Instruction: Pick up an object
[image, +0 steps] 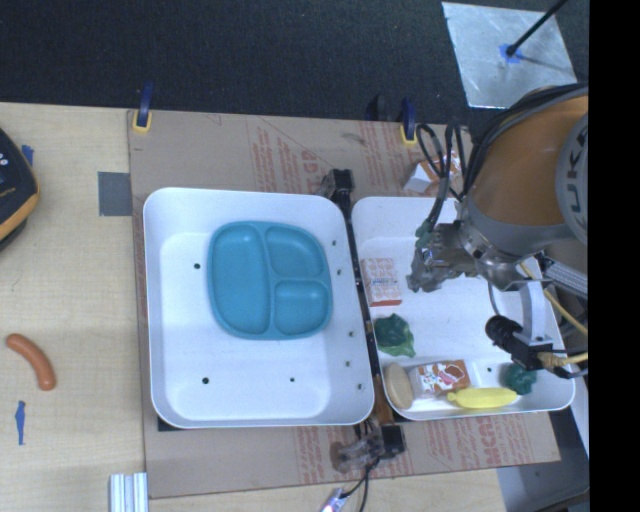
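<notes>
Though near the gripper (428, 268), whose state cannot be told, looks light, flat, slippery: small packet (381, 280); best pinched at edges.

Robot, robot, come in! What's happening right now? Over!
Gripper low in right bin, nothing seen held. Small packet beside it. Green toy nearby.

two white bins (160, 300), one blue divided plate (268, 278), one banana (483, 398), one sausage (32, 360)

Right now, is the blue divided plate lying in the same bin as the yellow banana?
No, the blue divided plate lies in the left bin, while the yellow banana lies in the right bin.
</notes>
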